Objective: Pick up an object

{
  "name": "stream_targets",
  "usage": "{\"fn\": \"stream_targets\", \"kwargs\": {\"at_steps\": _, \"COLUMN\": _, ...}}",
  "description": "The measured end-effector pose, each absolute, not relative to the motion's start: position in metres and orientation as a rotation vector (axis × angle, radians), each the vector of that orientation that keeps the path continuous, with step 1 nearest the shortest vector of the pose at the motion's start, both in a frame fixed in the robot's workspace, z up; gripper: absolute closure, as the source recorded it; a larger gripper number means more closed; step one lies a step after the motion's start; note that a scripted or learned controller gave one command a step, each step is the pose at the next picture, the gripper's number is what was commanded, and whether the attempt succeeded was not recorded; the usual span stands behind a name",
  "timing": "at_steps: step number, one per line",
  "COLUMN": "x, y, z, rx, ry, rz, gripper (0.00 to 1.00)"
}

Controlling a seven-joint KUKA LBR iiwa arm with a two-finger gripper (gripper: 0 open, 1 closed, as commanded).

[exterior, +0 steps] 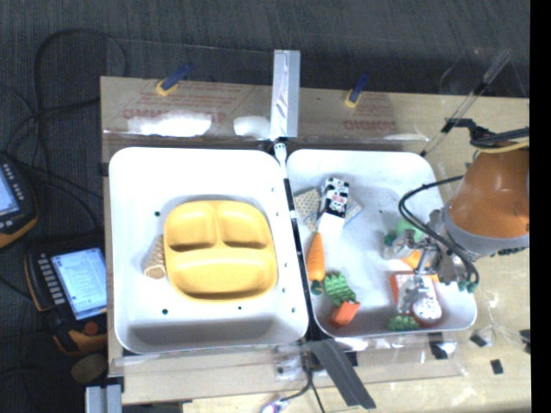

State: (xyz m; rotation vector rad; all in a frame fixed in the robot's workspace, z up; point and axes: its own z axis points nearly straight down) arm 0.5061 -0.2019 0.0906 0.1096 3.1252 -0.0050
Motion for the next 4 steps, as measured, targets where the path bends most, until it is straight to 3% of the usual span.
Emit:
{"fn": "stream_targets", "kwargs": {"at_steps": 1, "x": 0.508, "y": -0.202, "z": 0.101, "rx": 0.107, "ry": 3.124, "rz": -0.009, "gripper": 1.0}}
{"fn": "stream_targets", "kwargs": {"at_steps": 2, "x": 0.508, "y": -0.201, "z": 0.101, "rx": 0.106, "ry": 3.124, "rz": -0.009, "gripper": 0.0}}
{"fn": "stream_targets", "kwargs": {"at_steps": 3, "x": 0.527, "y": -0.184, "z": 0.09, "rx": 0.301, "ry": 3.119, "rz": -0.006, "gripper": 0.0}}
{"fn": "stream_targets", "kwargs": {"at_steps": 4, "x": 0.529, "y": -0.183, "z": 0.101, "rx": 0.299, "ry": 3.113, "rz": -0.01, "gripper": 1.0}}
